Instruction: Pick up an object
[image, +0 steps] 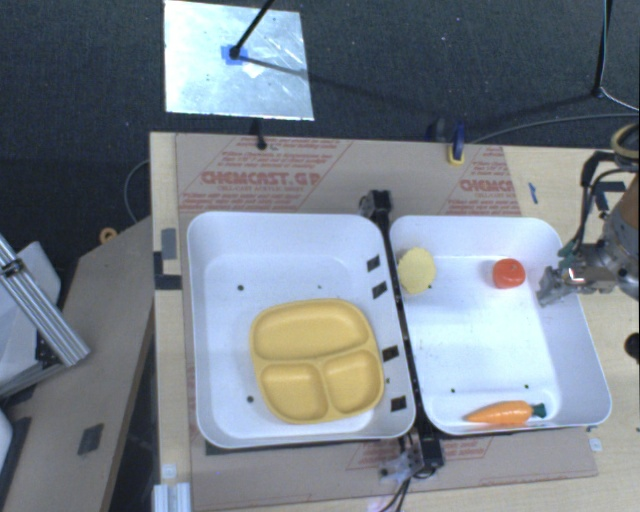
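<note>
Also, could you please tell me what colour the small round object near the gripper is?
The small round object is red-orange, seen in the camera view.

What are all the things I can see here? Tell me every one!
White bins: two, white, side by side on the bench.
Divided plate: one, yellow, three compartments, in the left bin toward its near edge.
Yellow ball: one, pale yellow, far left corner of the right bin, against the wall between the bins.
Red ball: one, red-orange, far side of the right bin, toward its right.
Carrot: one, orange with a green tip, lying along the near edge of the right bin.
Shiny sheet: one, silvery, on the dark floor beyond the bench.
Gripper: one, grey metal, at the right bin's right rim, near the red ball.
</note>
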